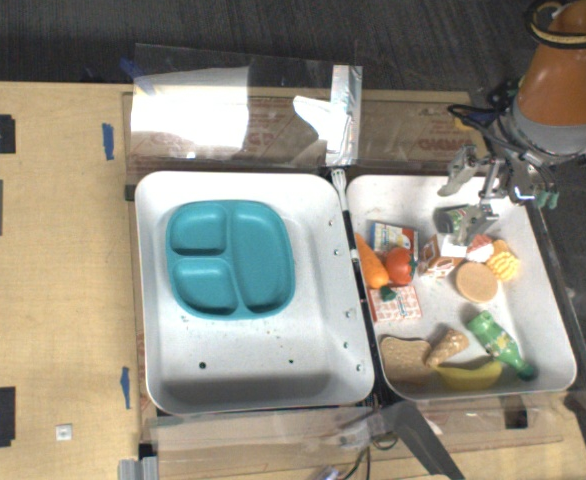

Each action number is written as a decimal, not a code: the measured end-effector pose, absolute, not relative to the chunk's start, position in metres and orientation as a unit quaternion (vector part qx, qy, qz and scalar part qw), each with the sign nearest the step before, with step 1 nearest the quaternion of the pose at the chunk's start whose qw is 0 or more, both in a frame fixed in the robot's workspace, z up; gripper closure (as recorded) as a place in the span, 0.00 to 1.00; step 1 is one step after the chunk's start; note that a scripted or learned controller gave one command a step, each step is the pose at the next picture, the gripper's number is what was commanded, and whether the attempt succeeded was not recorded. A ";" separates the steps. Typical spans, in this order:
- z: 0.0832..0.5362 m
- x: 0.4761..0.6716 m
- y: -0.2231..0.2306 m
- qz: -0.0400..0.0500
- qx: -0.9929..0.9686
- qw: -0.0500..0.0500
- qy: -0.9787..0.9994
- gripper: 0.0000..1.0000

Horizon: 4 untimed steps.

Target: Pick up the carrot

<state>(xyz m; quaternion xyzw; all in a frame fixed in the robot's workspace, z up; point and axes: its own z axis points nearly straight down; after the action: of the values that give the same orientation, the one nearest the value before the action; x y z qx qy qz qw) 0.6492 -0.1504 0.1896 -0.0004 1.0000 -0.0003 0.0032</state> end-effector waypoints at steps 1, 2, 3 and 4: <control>0.099 0.613 -0.168 0.000 0.134 0.005 0.991 0.00; 0.088 0.597 -0.181 0.000 0.060 0.004 0.998 0.00; 0.103 0.602 -0.181 -0.002 0.059 0.011 0.998 1.00; 0.090 0.555 -0.210 -0.001 -0.070 0.005 0.998 1.00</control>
<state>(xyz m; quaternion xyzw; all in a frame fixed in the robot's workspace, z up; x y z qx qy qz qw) 0.5549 -0.2102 0.0899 -0.0704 0.9975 -0.0012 0.0054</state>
